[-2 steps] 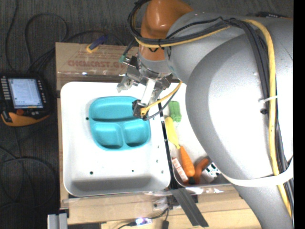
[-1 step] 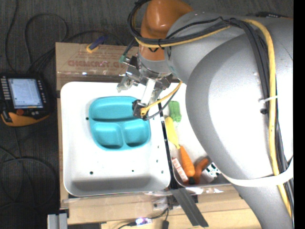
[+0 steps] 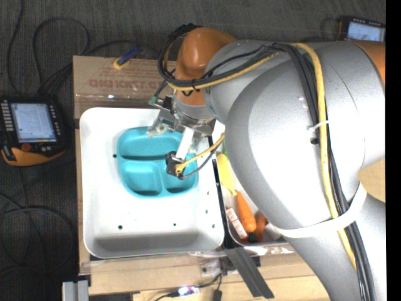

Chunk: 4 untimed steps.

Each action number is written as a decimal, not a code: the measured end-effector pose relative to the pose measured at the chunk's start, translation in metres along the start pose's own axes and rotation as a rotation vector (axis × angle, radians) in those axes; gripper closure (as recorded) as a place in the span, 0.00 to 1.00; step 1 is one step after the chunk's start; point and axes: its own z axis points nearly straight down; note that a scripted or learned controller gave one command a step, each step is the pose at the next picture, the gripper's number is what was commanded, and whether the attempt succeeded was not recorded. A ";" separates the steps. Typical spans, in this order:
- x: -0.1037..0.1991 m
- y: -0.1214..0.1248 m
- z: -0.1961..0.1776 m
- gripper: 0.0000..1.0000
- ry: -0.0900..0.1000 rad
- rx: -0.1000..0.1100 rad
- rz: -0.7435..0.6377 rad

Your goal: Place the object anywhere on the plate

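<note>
The gripper (image 3: 170, 135) is held over the upper right part of the blue divided plate (image 3: 141, 168), which is set in the left bin (image 3: 100, 221). Whether the gripper is open or closed cannot be told. A yellow piece (image 3: 222, 173) and an orange piece (image 3: 246, 213) are seen in the right bin (image 3: 276, 250), apart from the gripper, to its lower right. Both are laid lengthwise, top-left to bottom-right, largely hidden by the arm.

**Room in the left bin, right bin blocked**

We see bare floor in the left bin (image 3: 144, 221) below and left of the blue plate (image 3: 141, 162). The gripper (image 3: 170, 137) hangs over the plate's upper right corner. The arm (image 3: 282, 137) covers most of the right bin (image 3: 266, 250).
</note>
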 end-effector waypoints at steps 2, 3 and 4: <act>-0.030 0.040 -0.063 0.00 -0.010 0.005 0.367; -0.030 0.039 -0.071 1.00 -0.017 0.007 0.364; -0.014 -0.023 -0.017 1.00 -0.006 0.012 0.153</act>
